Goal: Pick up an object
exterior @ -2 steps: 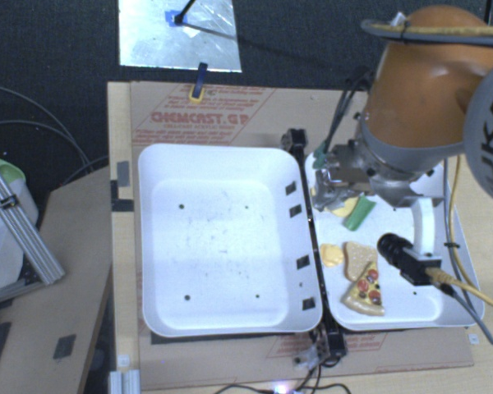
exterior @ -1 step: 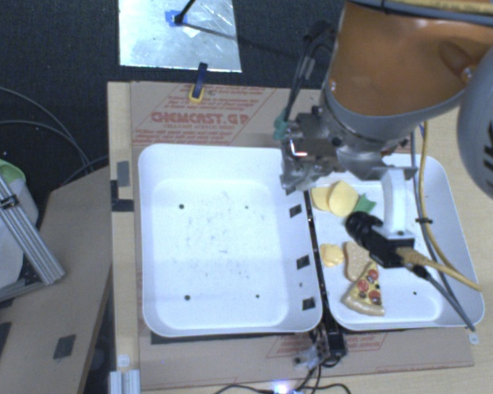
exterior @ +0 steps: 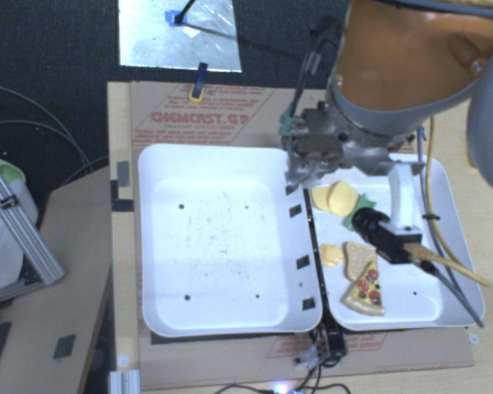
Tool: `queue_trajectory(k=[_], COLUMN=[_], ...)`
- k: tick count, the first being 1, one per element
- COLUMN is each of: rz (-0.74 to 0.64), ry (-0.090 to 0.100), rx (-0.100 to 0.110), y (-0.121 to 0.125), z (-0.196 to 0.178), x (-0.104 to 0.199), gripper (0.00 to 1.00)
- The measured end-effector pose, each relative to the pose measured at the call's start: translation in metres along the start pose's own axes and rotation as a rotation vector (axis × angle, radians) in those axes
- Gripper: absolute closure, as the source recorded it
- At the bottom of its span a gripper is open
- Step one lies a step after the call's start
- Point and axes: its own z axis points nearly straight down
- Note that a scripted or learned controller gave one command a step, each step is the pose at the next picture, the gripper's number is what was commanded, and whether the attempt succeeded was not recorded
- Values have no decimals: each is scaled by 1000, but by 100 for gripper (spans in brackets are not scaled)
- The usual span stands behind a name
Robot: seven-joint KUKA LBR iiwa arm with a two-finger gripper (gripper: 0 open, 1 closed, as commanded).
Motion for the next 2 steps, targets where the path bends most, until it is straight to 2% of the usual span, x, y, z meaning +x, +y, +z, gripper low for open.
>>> queue_trajectory(k=[2], rz=[-11], ry=[1], rx=[-4], y=[1], z=[-22], x=[0], gripper=[100])
